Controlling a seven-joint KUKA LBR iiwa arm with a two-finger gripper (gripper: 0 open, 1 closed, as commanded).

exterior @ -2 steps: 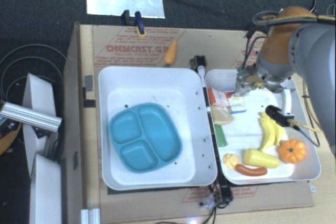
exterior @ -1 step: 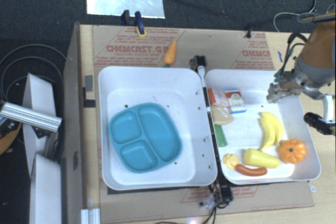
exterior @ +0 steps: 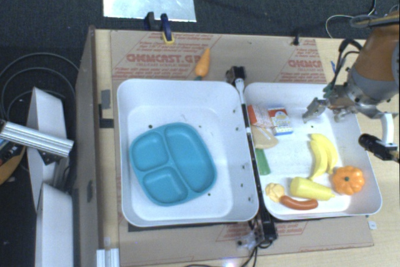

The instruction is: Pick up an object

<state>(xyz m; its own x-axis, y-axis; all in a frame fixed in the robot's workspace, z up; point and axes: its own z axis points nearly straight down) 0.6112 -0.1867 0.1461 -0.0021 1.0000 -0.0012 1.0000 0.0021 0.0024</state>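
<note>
one sausage | two bananas | one pumpkin | one blue tray | fingers spread, nothing held

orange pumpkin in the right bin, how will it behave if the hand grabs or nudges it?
The pumpkin looks round and glossy, so it may roll or slip from a pinch. It is probably a light toy like the banana beside it. It sits near the bin wall, so a nudge likely pins it there.

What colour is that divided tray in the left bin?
Light blue tray, seen in the camera view.
</note>
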